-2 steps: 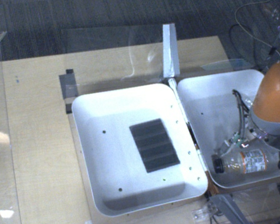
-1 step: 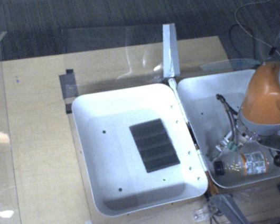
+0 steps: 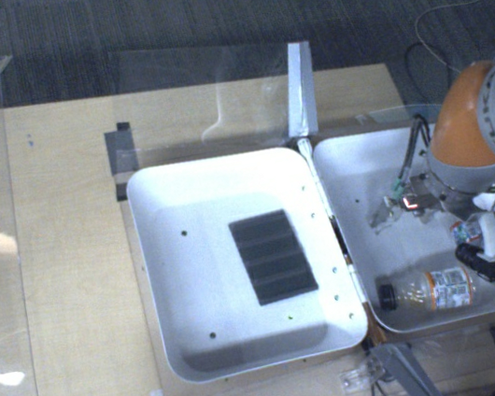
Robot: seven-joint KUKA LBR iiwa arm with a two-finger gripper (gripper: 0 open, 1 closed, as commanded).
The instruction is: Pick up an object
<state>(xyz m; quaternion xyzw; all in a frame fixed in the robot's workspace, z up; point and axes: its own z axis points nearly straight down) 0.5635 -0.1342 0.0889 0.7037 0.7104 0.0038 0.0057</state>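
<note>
In the left shallow white bin (image 3: 158, 255) you see a dark ribbed rectangular pad (image 3: 273, 256). Right of that pad, the hand (image 3: 399, 205) hovers in the right white bin (image 3: 343, 175); its grip state you cannot tell. A clear plastic bottle (image 3: 430, 291) with black cap lies sideways below it.

Wooden bench (image 3: 66, 300), two white bins (image 3: 163, 283) side by side

The arm (image 3: 489, 116) runs off the right edge. It hides part of the right bin (image 3: 358, 220) beneath it.
</note>
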